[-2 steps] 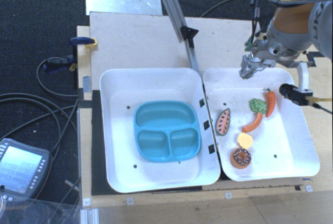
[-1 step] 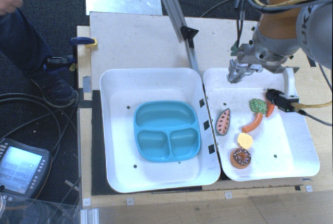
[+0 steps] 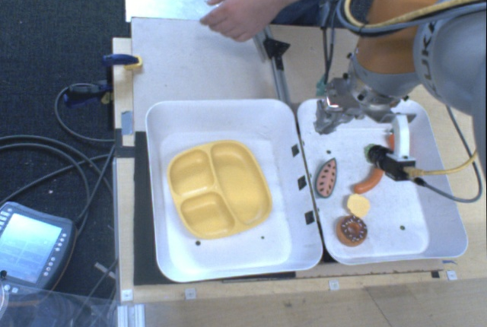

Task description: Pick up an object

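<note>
While the arm [image 3: 396, 29] leans over the right bin's [image 3: 441, 234] far edge, its gripper [image 3: 329, 119] hangs low there; whether it grips anything, I cannot tell. Toy foods lie nearer: melon slice [image 3: 326, 178], sausage [image 3: 368, 180], donut [image 3: 352, 230], with bare floor to their right.

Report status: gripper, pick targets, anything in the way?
Gripper over right bin, holding nothing visible. Watermelon slice, sausage, donut loose. Person's hand beyond bins.

Two white bins [image 3: 228, 116] on bench [image 3: 198, 59]

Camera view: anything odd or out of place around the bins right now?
Yes: a person's hand reaches over the bench just beyond the bins, near the arm's wrist. The toy food in the right bin looks undisturbed.
</note>
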### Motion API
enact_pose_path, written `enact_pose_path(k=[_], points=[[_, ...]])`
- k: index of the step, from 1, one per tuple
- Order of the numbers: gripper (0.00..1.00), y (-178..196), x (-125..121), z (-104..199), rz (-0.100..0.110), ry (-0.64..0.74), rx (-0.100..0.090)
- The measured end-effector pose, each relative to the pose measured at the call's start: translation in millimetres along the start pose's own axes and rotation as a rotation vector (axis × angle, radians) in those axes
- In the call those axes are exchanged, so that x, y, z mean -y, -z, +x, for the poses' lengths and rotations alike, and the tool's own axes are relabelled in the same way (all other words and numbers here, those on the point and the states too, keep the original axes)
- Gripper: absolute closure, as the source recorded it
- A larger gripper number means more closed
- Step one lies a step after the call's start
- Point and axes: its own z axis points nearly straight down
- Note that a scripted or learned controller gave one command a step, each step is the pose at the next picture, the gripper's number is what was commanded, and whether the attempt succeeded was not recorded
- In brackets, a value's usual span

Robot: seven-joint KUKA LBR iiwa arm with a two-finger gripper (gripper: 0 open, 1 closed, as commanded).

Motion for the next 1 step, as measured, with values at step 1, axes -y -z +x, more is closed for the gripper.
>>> enact_pose_path(k=[1], points=[[1.00, -12.7, 20.2, 46.5, 0.000, 0.001, 0.000]])
